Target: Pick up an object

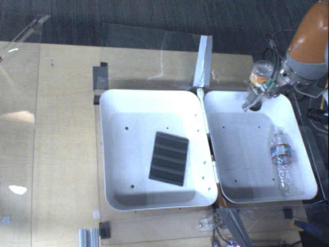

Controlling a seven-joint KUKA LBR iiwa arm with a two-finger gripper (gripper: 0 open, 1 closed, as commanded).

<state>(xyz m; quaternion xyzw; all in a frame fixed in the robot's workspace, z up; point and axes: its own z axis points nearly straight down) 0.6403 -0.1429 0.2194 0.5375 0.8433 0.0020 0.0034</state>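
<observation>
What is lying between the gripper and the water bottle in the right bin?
Nothing: in the camera view, only bare white bin floor separates the gripper from the water bottle.

So there are a few pickable things here. A dark ribbed pad [169, 158], roughly rectangular with three or four raised ridges across it, lies flat in the left bin [110, 138], a bit right of the middle, tilted slightly clockwise. A clear plastic bottle [281, 160] with a blue and red label lies on its side in the right bin [226, 189], along the right wall. Up at that bin's far edge there's a small clear jar [260, 74] with an orange label, right by the claw [253, 104].
</observation>
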